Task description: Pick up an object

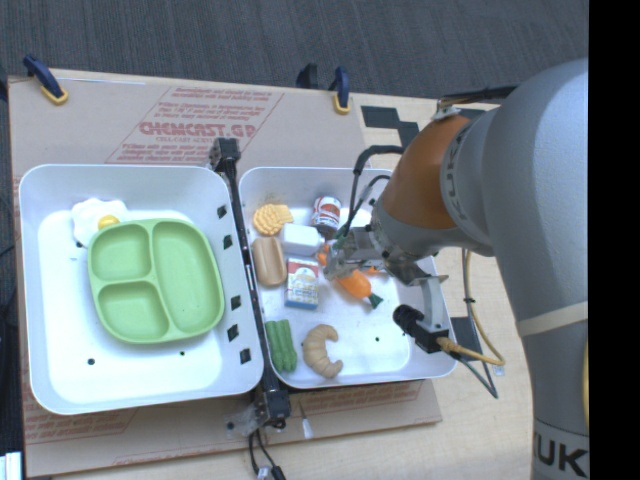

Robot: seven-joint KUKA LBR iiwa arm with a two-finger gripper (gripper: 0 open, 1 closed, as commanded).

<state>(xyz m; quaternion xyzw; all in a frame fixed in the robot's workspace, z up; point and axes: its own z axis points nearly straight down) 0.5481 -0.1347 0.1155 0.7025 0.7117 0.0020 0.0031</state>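
Gripper (345, 256) low in right bin (400, 366), beside carrot (352, 285), arm bent over

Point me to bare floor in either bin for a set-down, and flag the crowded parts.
Left bin: bare strip along the near wall, below the green divided plate. Right bin: bare patch between the croissant and the near right corner. Crowded: the right bin's far left, where cracker, can, small box and carrot cluster by the gripper.
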